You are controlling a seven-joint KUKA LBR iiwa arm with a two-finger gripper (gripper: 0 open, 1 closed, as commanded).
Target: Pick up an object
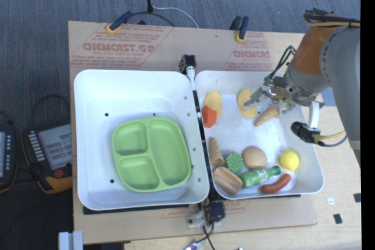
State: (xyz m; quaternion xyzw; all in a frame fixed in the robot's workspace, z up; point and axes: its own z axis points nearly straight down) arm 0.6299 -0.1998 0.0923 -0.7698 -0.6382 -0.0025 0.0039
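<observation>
While nothing is lifted yet, the near end of the right white bin (313, 181) is crowded: a red sausage-shaped toy (275, 184), a green plastic bottle (258, 175), a brown bread-roll toy (227, 180), a round tan bun (254, 157), a green ridged disc (234, 161) and a small yellow lemon toy (289, 160) lie touching or just beside one another. To the left, a light green divided plastic plate (152, 153) sits alone in the left white bin (94, 91).

Farther back in the right bin lie an orange wedge-shaped toy (208, 116) against a pale yellow rounded piece (213, 102), and, to the right, a yellow flat piece (246, 101) and a tan cone-shaped toy (265, 116).

The gripper (266, 101) hangs just above that cone and yellow piece, its fingers spread, pinching nothing. The likeliest target, I judge, is the cone. Closing here could catch both pieces at once, or nudge the cone sideways so the fingers shut on air.

The grey arm with its orange band (313, 52) reaches in from the far right, wrist bent down and leftward over the bin's far half.
</observation>
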